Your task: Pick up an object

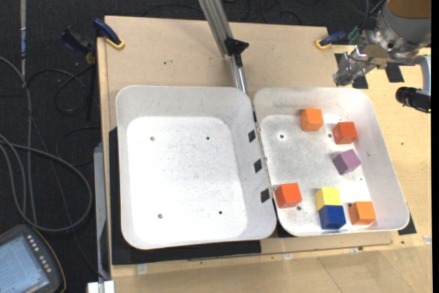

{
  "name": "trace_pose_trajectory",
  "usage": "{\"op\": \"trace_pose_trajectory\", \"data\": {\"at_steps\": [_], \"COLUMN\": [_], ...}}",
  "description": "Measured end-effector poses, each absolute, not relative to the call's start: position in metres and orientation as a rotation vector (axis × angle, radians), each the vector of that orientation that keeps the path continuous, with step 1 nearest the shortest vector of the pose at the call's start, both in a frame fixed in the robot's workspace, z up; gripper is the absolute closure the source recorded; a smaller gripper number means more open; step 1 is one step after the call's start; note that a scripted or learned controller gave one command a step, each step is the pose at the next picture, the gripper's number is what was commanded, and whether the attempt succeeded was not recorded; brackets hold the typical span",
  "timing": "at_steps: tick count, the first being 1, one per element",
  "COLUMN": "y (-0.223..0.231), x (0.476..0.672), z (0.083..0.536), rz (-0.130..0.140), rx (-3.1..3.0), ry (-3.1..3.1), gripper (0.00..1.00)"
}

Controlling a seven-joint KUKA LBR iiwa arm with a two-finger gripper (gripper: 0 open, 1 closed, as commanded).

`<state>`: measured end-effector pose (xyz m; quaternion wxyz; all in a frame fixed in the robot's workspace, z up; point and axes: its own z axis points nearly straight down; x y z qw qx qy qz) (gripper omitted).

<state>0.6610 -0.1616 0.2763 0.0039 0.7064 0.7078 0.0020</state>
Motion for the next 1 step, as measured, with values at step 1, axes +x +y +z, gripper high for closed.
{"op": "trace_pose_trajectory", "data": {"at_steps": [1], "y": [-0.1148], "x": [0.6374], "z": [0.2601], "rz": [-0.001], "rx": [2.216], "ry": [2.230], "gripper": [1.00]}}
